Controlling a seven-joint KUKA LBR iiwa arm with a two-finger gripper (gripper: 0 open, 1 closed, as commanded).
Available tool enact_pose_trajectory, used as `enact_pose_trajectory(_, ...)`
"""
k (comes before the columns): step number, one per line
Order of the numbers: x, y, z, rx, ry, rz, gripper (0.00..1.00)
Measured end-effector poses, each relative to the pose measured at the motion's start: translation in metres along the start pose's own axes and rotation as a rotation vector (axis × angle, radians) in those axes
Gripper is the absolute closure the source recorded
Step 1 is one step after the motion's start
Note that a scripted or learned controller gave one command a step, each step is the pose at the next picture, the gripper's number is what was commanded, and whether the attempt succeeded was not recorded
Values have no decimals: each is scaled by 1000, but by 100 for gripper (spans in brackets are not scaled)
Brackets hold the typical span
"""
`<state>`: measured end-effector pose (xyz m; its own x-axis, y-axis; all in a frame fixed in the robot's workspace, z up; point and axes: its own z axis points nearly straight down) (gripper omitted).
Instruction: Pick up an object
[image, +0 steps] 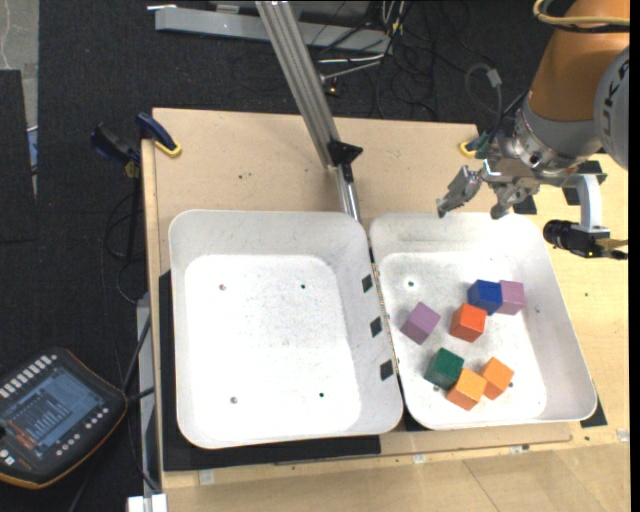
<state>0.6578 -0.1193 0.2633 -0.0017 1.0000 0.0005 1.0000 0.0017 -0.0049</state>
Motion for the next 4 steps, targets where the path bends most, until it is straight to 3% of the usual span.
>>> enact_pose_trajectory(1,0,1,-3,-5,-1,-2,0)
enact_pose_trajectory(4,3,23,145,-1,-1,-3,0)
